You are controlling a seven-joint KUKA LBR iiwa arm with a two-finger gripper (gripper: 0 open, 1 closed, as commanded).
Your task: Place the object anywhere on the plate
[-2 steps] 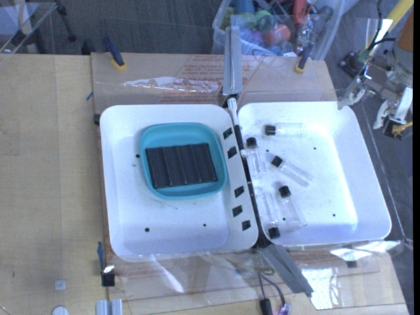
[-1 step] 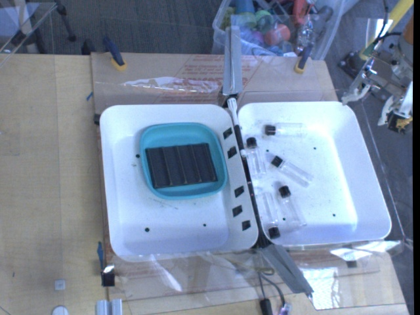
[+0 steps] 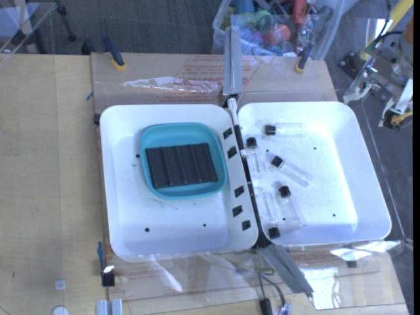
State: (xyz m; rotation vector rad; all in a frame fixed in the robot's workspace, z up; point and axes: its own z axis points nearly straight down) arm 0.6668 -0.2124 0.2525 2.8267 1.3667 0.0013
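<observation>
The objects to choose from are 5 clear vials with black caps, all lying flat to the right of the plate point(image 3: 148, 176), none of them on it. The upper vial point(image 3: 287, 130) lies furthest from the plate's right rim. The middle vial point(image 3: 294, 170) lies slanted, with open floor around it. 3 others crowd the wall nearest the plate, and their clear bodies are hard to tell apart.

Your step is the pick, and it is not yet begun. Take the middle vial: it is the 1 with room on both sides. Close across its barrel, not its cap, since a round glass-like body will likely roll or squirt out of a slanted grip.

A dark ridged slab point(image 3: 180, 165) covers most of the plate's floor. Lower the vial along its grooves, I judge, so it settles and does not roll over the teal rim into the left bin point(image 3: 121, 195).
</observation>
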